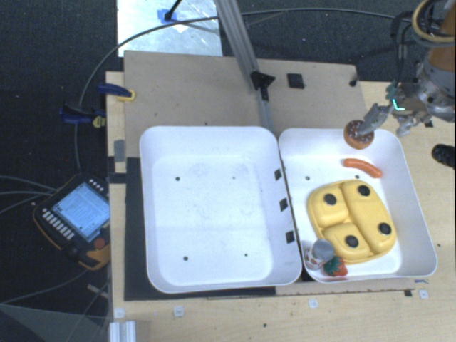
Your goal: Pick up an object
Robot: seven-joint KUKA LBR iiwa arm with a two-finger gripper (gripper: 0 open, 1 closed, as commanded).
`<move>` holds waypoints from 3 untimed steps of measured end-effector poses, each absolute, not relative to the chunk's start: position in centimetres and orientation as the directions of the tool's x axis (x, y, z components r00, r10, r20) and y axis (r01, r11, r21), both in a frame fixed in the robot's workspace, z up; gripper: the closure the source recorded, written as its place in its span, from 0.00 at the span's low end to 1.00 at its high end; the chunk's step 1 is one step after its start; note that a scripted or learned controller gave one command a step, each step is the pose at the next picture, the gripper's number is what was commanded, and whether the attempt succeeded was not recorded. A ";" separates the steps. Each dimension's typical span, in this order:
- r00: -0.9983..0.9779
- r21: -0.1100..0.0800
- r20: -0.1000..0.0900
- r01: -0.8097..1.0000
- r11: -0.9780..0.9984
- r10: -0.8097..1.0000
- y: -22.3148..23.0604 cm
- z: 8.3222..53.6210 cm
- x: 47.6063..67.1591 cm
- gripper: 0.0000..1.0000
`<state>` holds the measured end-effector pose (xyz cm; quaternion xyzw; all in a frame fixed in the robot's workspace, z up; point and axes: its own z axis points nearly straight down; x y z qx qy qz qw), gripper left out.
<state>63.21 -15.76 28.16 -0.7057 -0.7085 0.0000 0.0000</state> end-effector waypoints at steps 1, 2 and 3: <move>-0.004 0.002 0.000 1.000 0.004 1.000 -15.8 28.3 63.3 0.00; -0.003 -0.001 -0.001 1.000 0.003 1.000 -15.3 24.0 62.9 0.00; -0.002 -0.002 -0.001 1.000 0.002 1.000 -15.8 18.0 63.3 0.00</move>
